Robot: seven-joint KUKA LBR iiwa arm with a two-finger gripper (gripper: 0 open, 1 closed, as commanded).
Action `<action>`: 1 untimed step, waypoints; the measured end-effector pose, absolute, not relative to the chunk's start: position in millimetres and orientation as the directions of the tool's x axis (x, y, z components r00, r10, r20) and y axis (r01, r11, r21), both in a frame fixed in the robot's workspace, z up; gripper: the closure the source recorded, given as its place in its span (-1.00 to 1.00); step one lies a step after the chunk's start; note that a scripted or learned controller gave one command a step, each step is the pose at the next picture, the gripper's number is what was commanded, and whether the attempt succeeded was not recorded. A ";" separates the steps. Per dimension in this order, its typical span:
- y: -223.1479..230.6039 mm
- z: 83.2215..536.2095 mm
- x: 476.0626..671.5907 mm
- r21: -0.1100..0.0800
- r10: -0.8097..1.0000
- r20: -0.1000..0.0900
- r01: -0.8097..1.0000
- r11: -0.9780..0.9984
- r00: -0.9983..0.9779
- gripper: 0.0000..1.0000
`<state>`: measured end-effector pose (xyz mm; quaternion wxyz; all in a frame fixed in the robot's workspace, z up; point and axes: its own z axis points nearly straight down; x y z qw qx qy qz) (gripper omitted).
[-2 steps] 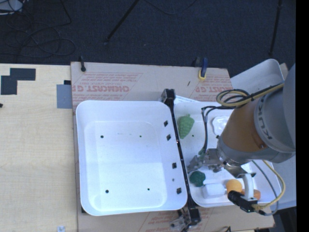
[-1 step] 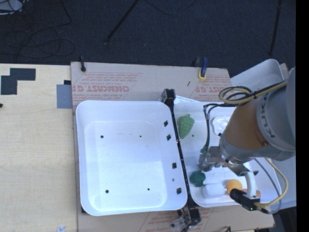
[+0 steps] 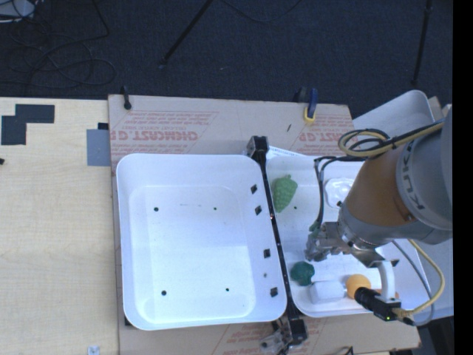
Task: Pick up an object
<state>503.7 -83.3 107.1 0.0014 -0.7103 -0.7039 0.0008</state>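
Note:
My gripper (image 3: 319, 250) hangs low in the right bin (image 3: 295, 302), under the grey arm with its orange band. A dark green round object (image 3: 301, 274) lies just below and left of it, apart from it. A light green leafy object (image 3: 284, 191) rests higher up, near the divider. A white block (image 3: 326, 291) and an orange ball (image 3: 358, 282) sit near the bin's front edge. The arm hides much of the bin's right side.
The left bin (image 3: 192, 239) sits beside the right one, with a black divider (image 3: 267, 228) and clips between them. Cables loop over the arm's wrist. Cardboard lies under both bins on the wooden bench.

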 end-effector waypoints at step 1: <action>-83.9 116.3 503.3 -0.005 1.000 0.001 1.000 -0.011 0.011 1.00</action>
